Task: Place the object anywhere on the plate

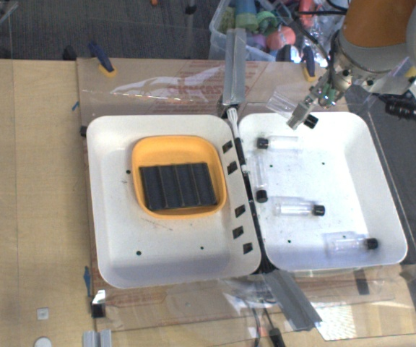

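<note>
One vial (300,113) between gripper (310,109) fingers, above right bin (381,165)

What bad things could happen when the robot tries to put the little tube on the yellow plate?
1. The pincer seems to pinch a clear tube near one end, so it may slip out on the way.
2. The yellow plate sits in the other bin, so the tube must cross the raised divider and could bump it.
3. The black ridged block fills most of the plate, and a round tube might roll off.
</note>
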### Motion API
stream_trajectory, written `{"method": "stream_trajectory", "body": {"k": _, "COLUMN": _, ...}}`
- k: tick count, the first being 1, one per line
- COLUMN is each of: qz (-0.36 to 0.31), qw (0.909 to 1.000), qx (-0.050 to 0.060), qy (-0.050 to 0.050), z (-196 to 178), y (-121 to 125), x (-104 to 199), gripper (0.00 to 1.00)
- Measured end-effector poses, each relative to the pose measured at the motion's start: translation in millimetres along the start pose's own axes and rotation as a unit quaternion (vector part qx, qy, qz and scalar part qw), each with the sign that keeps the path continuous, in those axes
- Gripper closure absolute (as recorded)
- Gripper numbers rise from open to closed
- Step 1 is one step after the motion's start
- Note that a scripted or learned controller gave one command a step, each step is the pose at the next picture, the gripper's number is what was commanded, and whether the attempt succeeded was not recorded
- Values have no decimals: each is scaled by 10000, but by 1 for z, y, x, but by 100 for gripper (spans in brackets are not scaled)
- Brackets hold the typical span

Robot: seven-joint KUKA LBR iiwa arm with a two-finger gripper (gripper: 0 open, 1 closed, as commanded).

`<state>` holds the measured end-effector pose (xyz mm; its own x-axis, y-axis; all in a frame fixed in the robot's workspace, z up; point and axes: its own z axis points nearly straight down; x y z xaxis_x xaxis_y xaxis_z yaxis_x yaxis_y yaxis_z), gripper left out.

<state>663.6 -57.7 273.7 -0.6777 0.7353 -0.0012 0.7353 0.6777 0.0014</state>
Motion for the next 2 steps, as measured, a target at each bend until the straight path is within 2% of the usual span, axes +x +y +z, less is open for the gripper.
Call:
{"method": "stream_trajectory", "body": {"k": 1, "qz": -840, "qw": 9965, "qx": -5, "qy": -4, "z": -11, "y": -2, "x": 7, "gripper": 100}}
{"method": "stream_trajectory", "body": {"k": 2, "qz": -968, "qw": 9953, "qx": -17, "qy": -21, "z": -23, "y": 9, "x": 13, "gripper": 100}}
